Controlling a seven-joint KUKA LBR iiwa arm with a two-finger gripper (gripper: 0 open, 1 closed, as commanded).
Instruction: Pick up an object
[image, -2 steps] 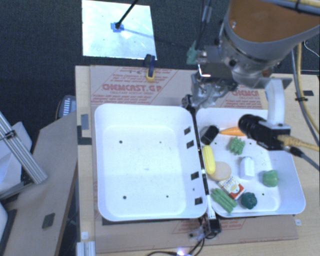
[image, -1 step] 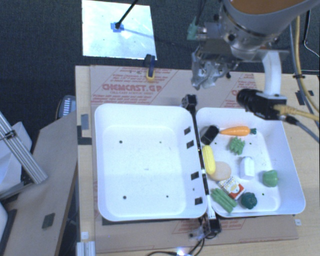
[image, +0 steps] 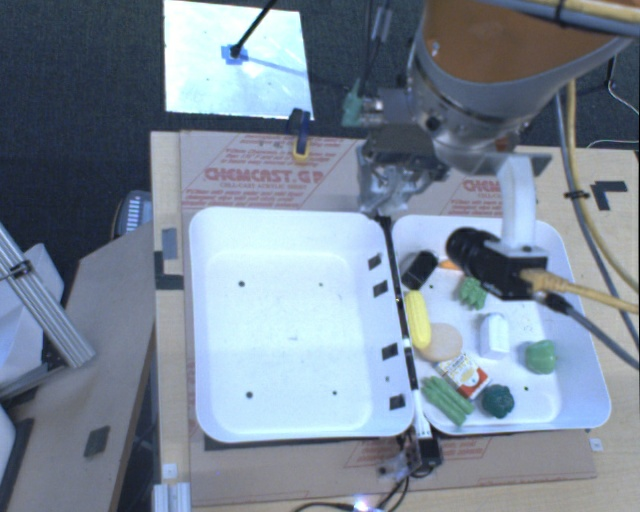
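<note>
Gripper (image: 392, 195), finger state indiscernible, hangs over the rear bin divider, apparently between picks; nearest the camera in the right bin (image: 585, 400) lie green beans (image: 446, 398), then a banana (image: 417, 320), a black block (image: 418, 268) farthest.

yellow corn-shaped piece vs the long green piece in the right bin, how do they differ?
Colour: the yellow corn-shaped piece is yellow, the long green piece green. Place: the yellow one lies mid-bin along the divider edge; the green one lies near the front edge. Pose: the yellow one runs nearly straight front to back; the green one lies diagonally. Both are elongated, lie flat in the right bin and are untouched.
</note>
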